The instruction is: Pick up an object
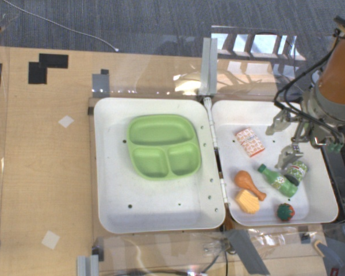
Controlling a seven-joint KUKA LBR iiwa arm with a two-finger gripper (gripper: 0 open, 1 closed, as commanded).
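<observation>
Gripper low over the right bin, above the green bottle

The two-finger gripper [291, 157] hangs near the right edge of the right white bin [230, 117], just over the green plastic bottle [280, 180] with its white label; whether its jaws are open or closed, I cannot tell. An orange toy drumstick [249, 184] and a yellow block [248, 202] lie just left of the bottle, so a slanted, rounded bottle may roll or slip out sideways
</observation>
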